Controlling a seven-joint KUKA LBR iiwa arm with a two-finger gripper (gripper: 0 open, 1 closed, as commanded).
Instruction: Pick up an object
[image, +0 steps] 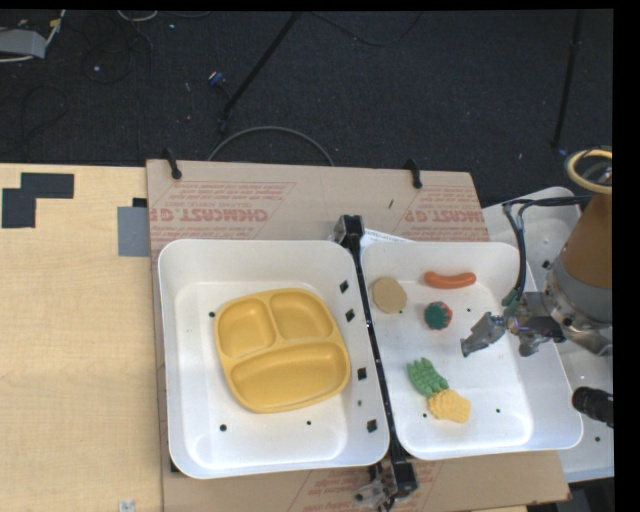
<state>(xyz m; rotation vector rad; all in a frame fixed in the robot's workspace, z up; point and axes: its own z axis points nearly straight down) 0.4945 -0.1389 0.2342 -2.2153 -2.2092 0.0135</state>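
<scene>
Two shallow white plastic bins sit side by side. Nearest in the right bin (500, 425) lies one toy pineapple (438, 391), knobbly yellow with a green crown. Farther back are one round green-and-red toy (437, 316), one flat tan disc (389, 295) and one smooth orange sausage (449, 280). The gripper (490, 333) hovers at that bin's right side; its fingers' spread cannot be told. The left bin (190, 400) holds one glossy yellow three-compartment plate (283, 348).

Yellow tray (283, 350), orange sausage (449, 280), yellow-green pineapple (438, 392), white bins (190, 300).
</scene>
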